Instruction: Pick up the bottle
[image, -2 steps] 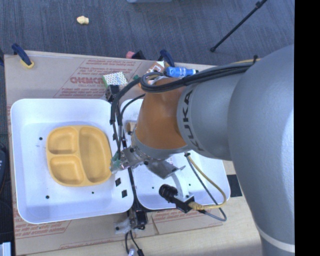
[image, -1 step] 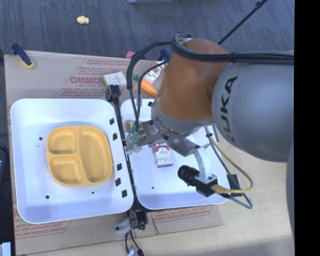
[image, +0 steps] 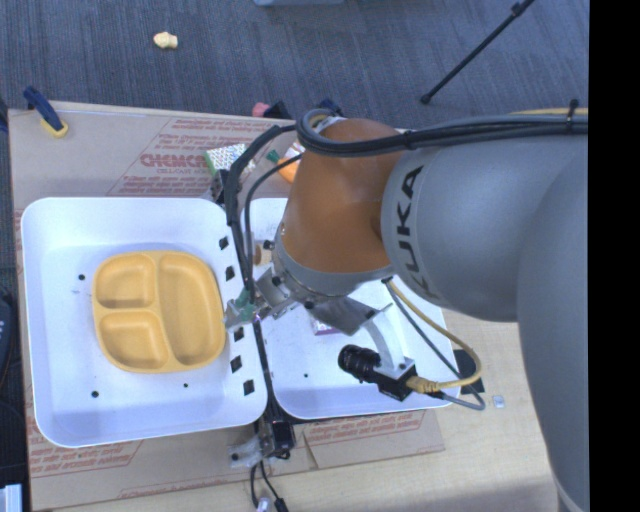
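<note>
Bottle can't be made out: the arm's bulk covers most of the right bin (image: 330, 405), and no bottle-like shape is identifiable there; a small orange bit shows at the bin's far edge just behind the orange band, and a small pink/purple patch lies on the bin floor under the wrist, but what either is can't be told. Jaws state: cannot tell, since the wrist hides them from this slanted overhead angle, so nothing can be said about what they hold or touch. Arm (image: 480, 230) comes in from the right, grey link large in the foreground, orange band (image: 335, 205) above the wrist, wrist pointing down over the near-left part of the right bin, close to the seam between the two bins. Black cables loop over the top of the arm and run down along the seam; a black connector with a yellow cable sits on the wrist's near side, over the right bin. Left bin (image: 45, 300) holds a yellow divided plate (image: 158, 310), three compartments, lying flat near its middle, well apart from the arm. Both bins sit on printed cardboard on the bench (image: 480, 470). A blue clamp (image: 45, 110) is at the cardboard's far-left corner.
</note>
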